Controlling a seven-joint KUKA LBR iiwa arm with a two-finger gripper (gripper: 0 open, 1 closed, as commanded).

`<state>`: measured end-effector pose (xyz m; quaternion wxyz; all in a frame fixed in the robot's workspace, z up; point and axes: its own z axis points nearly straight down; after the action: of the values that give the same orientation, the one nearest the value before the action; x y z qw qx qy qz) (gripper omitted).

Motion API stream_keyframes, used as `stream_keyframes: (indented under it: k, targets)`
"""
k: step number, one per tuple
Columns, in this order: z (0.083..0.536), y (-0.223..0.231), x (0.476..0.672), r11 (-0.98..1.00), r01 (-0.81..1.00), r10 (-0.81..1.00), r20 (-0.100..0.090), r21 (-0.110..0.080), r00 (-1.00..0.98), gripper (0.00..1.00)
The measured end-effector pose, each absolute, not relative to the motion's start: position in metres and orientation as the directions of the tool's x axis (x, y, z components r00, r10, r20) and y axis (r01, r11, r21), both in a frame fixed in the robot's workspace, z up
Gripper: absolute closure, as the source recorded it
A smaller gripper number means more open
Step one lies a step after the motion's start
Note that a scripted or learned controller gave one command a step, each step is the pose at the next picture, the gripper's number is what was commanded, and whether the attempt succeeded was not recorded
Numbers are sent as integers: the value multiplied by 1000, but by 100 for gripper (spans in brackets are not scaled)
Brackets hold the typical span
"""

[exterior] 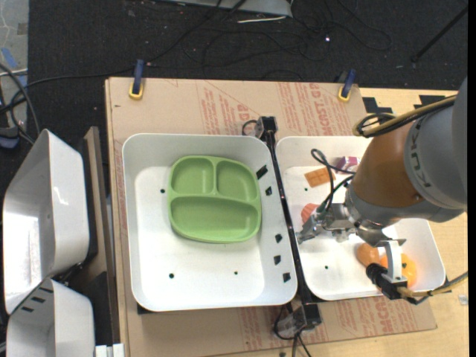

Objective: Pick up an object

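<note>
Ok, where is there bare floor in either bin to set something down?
Left white bin: bare floor in front of the green divided plastic plate, and a strip along its left wall. Right white bin: crowded, with the gripper over small orange objects and an orange round object.

The arm (435,155) comes in from the right edge and bends down toward the lower middle of the view. Its grey upper link sits high at the right, broad and close to the camera. Below it the orange band (387,171) wraps the link above the wrist, a wide rounded section tilted down and to the left. A black cable loops along the top of that band and trails past its left side. Under the band the grey wrist narrows to the gripper (316,227), whose metal parts point left and slightly down. The fingers are too small and cluttered to read.
</note>
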<state>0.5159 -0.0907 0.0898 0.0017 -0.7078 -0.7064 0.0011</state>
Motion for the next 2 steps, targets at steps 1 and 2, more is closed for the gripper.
stream_keyframes:
  k: [1, 2]
  targets:
    - [102, -91, 516, -4, 1000, 1000, 1, -2, 4, 100]
    - [151, -99, 511, -3, 1000, 1000, -1, 3, 3, 100]
